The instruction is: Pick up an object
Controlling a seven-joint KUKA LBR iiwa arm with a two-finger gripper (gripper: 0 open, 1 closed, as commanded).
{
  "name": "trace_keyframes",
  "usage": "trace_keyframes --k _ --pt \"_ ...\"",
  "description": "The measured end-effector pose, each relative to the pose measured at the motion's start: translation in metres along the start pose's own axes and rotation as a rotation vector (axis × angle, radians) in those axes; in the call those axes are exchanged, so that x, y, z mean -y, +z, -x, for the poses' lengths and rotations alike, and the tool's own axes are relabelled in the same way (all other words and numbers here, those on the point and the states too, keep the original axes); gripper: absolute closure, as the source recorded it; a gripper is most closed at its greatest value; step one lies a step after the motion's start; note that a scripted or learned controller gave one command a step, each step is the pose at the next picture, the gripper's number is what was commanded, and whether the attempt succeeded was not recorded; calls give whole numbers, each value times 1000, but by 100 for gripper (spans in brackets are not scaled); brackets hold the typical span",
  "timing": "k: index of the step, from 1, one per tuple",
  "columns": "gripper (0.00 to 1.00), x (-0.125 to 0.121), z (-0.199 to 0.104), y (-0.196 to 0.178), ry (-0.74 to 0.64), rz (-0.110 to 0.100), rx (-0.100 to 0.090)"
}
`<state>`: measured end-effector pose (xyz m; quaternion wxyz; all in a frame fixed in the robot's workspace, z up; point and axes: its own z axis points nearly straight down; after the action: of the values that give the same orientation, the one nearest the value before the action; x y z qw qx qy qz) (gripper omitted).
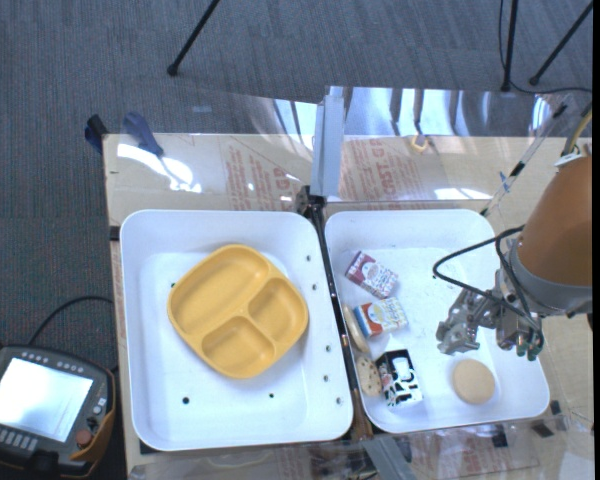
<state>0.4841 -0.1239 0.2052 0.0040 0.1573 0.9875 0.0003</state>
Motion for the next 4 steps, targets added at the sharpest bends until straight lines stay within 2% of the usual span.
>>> trace_keyframes --k 1,2,4 --pt "100 -66 -30 19 -236 0 -11" --pt "100 -120 -48 18 -592 2 -10" --pt "100 -124 -47 0 -601 4 -11"
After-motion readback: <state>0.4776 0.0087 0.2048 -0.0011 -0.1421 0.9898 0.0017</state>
